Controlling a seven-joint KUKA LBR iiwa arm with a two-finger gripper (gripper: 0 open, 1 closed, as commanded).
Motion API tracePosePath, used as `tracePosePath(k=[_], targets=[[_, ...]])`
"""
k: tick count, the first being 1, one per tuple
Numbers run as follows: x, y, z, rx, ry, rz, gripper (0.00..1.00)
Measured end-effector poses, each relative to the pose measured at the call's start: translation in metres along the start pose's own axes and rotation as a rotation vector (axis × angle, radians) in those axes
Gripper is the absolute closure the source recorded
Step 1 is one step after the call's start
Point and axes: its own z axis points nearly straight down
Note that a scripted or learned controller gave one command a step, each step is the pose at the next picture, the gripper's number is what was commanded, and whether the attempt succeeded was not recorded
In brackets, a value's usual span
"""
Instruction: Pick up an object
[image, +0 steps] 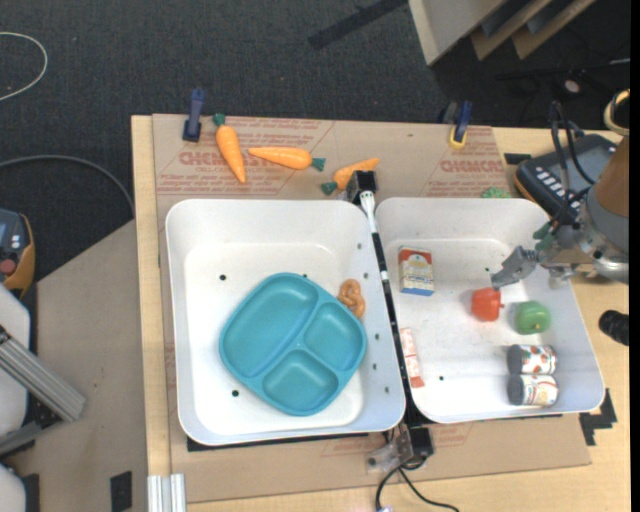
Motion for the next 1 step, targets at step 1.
tracePosePath(k=[1], targets=[[0.0016,0.0002,0.1250,0.012,0.005,-0.002,0.00]])
